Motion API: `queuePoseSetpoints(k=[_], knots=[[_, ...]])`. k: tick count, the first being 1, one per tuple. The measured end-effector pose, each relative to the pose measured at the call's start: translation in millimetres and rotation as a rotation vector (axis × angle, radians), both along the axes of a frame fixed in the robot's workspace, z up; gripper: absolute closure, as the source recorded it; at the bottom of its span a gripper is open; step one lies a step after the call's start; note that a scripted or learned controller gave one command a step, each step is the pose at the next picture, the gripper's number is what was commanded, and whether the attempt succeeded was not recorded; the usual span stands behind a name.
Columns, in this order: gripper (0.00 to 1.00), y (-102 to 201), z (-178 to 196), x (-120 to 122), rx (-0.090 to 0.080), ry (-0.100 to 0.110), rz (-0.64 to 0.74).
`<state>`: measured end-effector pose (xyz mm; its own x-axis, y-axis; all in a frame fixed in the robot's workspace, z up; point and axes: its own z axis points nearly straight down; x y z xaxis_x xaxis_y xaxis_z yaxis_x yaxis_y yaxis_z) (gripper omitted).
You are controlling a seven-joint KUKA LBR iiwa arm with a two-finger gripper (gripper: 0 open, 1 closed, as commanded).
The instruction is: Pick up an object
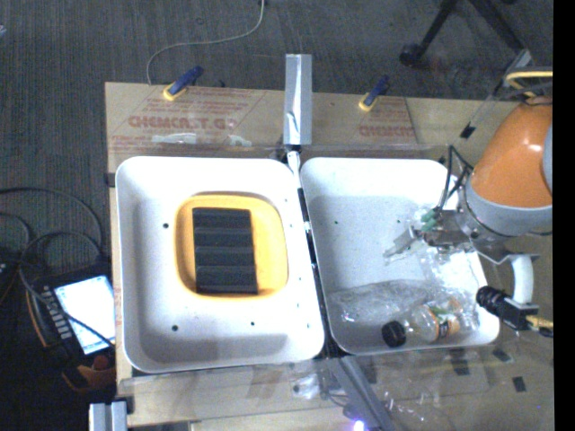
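Two bins: yellow tray (232, 245) at left, clear bottle (415, 322) at lower right. Gripper (429, 233) sits right of centre; spread indeterminate. Recommend descending squarely over the bottle's body.

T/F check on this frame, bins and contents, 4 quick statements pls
1. The yellow tray with the black ridged insert lies in the left bin. True.
2. The clear plastic bottle stands upright in the right bin. False: it lies on its side near the front wall, black cap toward the left.
3. The arm reaches in over the right bin. True.
4. Both bins hold a yellow tray. False: the right bin holds the bottle and clear plastic wrap.
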<state>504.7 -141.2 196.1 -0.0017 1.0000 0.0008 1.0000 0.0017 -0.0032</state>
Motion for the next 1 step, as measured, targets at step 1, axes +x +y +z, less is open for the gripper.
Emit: queuePoseSetpoints(k=[1], knots=[[0.0, -37.8, -96.2, -14.0, -0.005, -0.019, 0.15]])
